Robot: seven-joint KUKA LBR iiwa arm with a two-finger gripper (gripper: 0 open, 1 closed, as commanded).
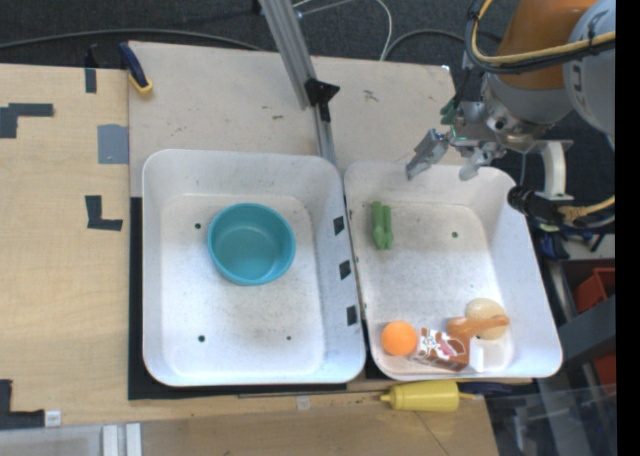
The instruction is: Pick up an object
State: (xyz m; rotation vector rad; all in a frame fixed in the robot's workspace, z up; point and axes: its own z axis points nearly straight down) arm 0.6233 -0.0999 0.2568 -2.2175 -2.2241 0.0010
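Bench: pale wood with bits of grey and black tape on the left part, dark floor and loose cables behind it.
Bins: two shallow white ones side by side — left bin, right bin, touching along the middle.
Left bin: holds a teal bowl, upright, sitting towards the upper middle.
Right bin: a green piece lies near the upper left; along the near edge sit an orange ball, a small red-and-white packet and a tan and white cluster I can't name, all close together.
Bottle: yellow, lying on its side on the bench just in front of the right bin.
Pole: grey metal, slanting down to the seam between the bins.
Gripper: hanging over the far rim of the right bin, above and right of the green piece — fingers spread apart, nothing between them.
Arm: grey with an orange band, reaching in from the right.
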